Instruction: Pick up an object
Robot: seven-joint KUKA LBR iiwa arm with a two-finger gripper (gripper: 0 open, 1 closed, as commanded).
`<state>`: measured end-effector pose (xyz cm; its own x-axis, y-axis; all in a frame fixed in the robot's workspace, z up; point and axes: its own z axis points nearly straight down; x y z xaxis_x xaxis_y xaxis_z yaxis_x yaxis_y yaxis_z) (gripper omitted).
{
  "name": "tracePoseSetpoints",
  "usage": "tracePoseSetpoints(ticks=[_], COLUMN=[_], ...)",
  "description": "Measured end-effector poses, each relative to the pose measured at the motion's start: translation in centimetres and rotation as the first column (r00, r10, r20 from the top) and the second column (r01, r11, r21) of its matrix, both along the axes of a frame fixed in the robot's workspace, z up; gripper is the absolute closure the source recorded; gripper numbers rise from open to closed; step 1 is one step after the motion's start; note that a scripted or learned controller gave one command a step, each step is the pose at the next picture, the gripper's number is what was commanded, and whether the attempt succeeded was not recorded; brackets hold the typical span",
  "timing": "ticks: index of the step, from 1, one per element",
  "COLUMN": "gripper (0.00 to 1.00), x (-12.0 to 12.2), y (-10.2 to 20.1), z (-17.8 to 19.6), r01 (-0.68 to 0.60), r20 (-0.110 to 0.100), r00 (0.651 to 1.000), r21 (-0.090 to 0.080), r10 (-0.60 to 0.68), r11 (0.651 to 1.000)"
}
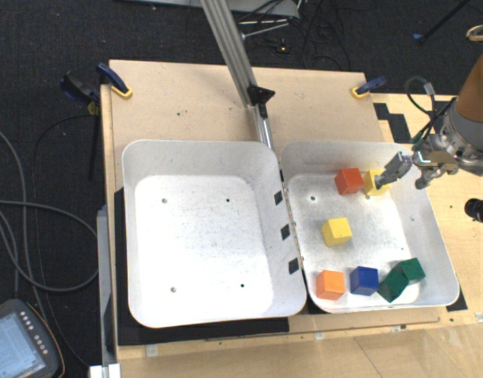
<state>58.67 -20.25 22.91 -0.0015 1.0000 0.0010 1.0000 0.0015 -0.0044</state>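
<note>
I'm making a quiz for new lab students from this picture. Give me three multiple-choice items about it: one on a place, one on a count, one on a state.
1. Which bin holds the cubes?
A. the left bin
B. the right bin
C. both bins

2. How many yellow cubes lie in that bin?
A. one
B. two
C. four

3. How does the orange cube by the near rim stand?
A. stacked on the blue cube
B. flat on the bin floor beside the blue cube
C. hanging over the rim

Answers:
1. B: all cubes lie in the right bin.
2. B: one yellow cube sits mid-bin, another yellow cube lies at the far side near the gripper.
3. B: the orange cube rests on the floor, the blue cube to its right.
</note>
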Motion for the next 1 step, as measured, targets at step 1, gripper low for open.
tracePoseSetpoints(ticks=[1], gripper=[0.0], x=[0.09], y=[0.01], z=[0.26], r01=[-0.002], r20=[0.004], r00=[1.0], r21=[-0.002], r10=[0.002], r11=[1.0])
